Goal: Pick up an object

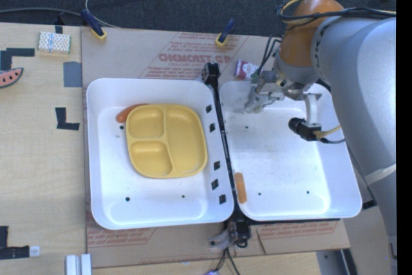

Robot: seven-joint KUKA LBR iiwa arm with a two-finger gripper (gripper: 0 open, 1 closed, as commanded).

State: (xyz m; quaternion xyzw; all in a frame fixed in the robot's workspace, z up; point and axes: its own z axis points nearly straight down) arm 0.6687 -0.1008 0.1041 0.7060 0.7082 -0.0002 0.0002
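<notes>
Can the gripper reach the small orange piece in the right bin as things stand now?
Probably yes. The small orange piece lies alone by the left wall of the right bin, with bare floor between it and the gripper, which is at the bin's far end. The nearby wall may hamper the grasp.
</notes>
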